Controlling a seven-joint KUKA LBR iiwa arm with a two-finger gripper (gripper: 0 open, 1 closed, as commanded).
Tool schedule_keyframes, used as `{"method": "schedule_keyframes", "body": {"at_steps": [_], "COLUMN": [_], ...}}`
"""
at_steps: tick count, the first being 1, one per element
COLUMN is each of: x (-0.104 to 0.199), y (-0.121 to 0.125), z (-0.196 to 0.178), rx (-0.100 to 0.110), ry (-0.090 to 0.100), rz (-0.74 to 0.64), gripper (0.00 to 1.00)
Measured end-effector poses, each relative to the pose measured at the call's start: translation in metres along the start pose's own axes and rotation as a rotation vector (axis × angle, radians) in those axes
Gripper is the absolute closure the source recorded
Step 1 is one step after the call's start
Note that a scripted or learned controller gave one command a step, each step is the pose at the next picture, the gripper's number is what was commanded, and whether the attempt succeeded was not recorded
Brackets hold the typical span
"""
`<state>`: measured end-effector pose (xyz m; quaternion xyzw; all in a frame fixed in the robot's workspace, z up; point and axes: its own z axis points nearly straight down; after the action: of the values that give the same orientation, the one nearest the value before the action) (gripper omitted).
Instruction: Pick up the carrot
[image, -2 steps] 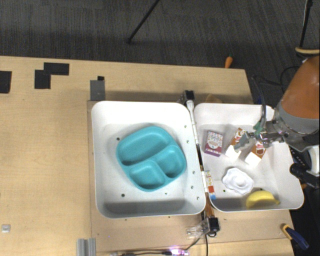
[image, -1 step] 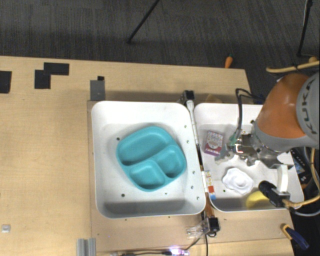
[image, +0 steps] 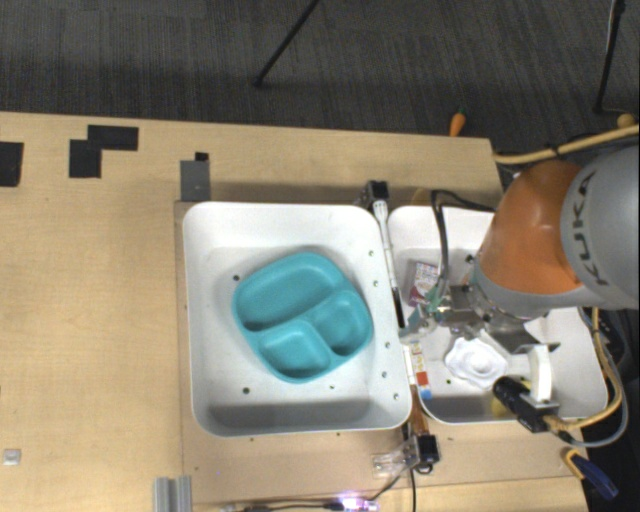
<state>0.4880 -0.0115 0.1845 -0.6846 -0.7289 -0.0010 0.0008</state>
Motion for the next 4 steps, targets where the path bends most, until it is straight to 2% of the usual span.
{"method": "schedule_keyframes", "body": {"at_steps": [1, 2, 3, 4], "x": [-0.001, 0.014, -0.047, 0.018], "y": [0.000, 0.001, 0.021, 0.004], "z": [0.000, 0.000, -0.001, 0.000], "rx": [0.000, 0.001, -0.006, -0.002], "ry": [-0.001, -0.001, -0.006, 0.000], "rz": [0.002, -0.112, -0.369, -0.353], "gripper": [0.00, 0.00, 0.00, 0.00]}}
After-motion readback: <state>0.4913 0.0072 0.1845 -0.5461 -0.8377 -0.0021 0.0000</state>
